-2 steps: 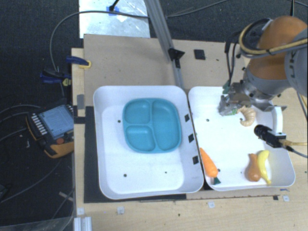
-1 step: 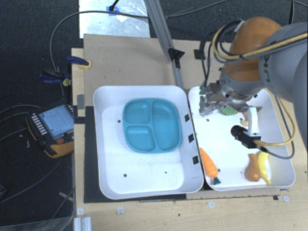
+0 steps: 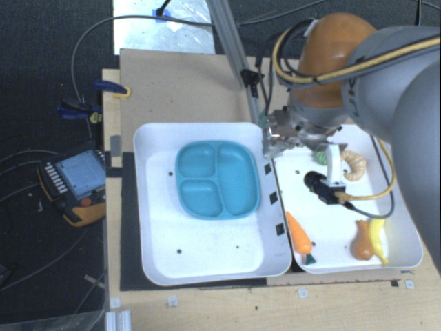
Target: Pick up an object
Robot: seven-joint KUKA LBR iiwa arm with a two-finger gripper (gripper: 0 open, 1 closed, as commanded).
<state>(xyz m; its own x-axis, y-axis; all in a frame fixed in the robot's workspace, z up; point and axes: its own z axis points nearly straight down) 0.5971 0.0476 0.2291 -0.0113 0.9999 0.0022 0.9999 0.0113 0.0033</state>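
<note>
Pincer [image 3: 274, 141] is over the far left corner of the right bin [image 3: 331, 229], right at the wall shared with the left bin [image 3: 207, 250]. The wrist covers it from above, so I cannot tell if it is wide or narrow.

Pickable things, all in the right bin, closest first:
- Small green piece [image 3: 321, 157]: just view-right of the pincer, partly hidden by robot hardware.
- Pale curled piece [image 3: 355, 165], shrimp-like: further view-right, near the green one.
- Carrot [image 3: 298, 232]: toward the near edge from the pincer, lying along the shared wall, dark green tip pointing at the near rim.
- Brown-orange lump [image 3: 362, 245] and yellow banana [image 3: 377, 241]: touching each other in the near right corner, well apart from the pincer.

View-left of the pincer, across the wall: a blue plate [image 3: 218, 179] with three compartments, mid left bin. Its right edge is near the pincer.

In the way: the grey arm [image 3: 400, 81] and its orange band [image 3: 334, 43] overhang the far right part of the right bin and hide that corner. A slanted metal pole [image 3: 227, 26] comes down from the top to just behind the pincer.

Further out, view-left: brown board [image 3: 179, 81] under the bins, a blue-handled clamp [image 3: 103, 88] at its edge, a handheld unit [image 3: 74, 185] on the floor, and loose cables.
</note>
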